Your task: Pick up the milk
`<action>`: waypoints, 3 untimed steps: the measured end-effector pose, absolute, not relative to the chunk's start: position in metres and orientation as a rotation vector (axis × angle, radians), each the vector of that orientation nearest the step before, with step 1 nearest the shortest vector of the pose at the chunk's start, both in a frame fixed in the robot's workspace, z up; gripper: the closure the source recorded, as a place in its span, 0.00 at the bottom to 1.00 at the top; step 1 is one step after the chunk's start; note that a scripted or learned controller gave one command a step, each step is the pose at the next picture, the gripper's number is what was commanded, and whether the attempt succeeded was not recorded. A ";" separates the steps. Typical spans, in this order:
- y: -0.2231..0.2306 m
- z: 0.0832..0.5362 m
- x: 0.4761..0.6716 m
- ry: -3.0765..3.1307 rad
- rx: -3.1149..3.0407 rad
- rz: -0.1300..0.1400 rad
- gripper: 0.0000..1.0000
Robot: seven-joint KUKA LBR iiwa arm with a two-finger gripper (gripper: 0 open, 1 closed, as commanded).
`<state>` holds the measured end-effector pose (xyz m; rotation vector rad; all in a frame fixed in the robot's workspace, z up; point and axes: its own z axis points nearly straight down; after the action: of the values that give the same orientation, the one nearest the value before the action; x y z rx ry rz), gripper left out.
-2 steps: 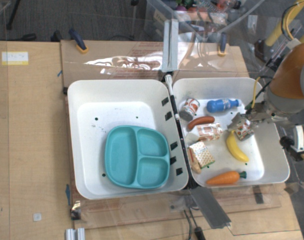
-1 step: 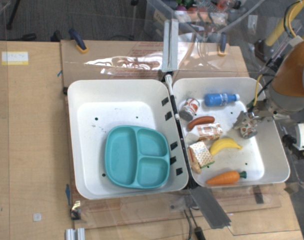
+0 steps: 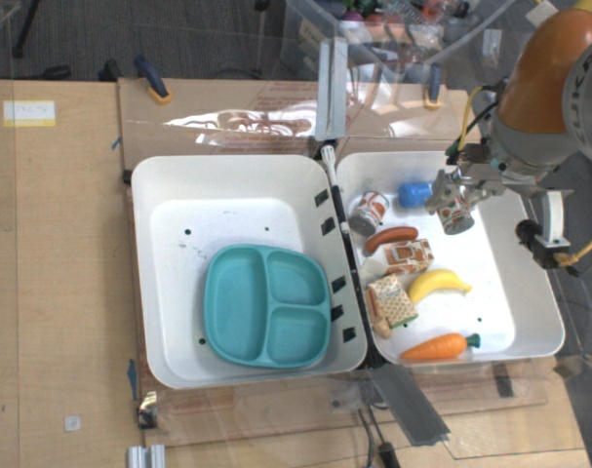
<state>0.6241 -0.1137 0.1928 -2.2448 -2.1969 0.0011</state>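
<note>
The milk (image 3: 408,254) looks to be the small brown-and-white carton lying on its side in the middle of the right bin (image 3: 530,305), just below a red sausage (image 3: 391,237). My gripper (image 3: 453,213) hangs over the upper part of that bin. It is to the right of and above the carton, beside a blue object (image 3: 414,195), and apart from the milk. The grey arm with its orange band (image 3: 559,57) comes in from the upper right.
The right bin also holds a can (image 3: 372,211), a patterned box (image 3: 391,303), a banana (image 3: 438,284) and a carrot (image 3: 437,347). A teal divided plate (image 3: 268,305) lies in the left bin (image 3: 169,232). A clear tub of clutter (image 3: 403,8) stands behind the bins.
</note>
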 end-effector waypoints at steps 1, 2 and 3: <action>-0.035 0.182 0.601 -2.190 -2.245 0.006 1.00; 0.045 0.183 0.655 -2.212 -2.229 0.003 1.00; 0.097 0.206 0.591 -2.143 -2.291 0.008 1.00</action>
<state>0.5914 0.0967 0.2061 -2.2913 -2.1427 0.0078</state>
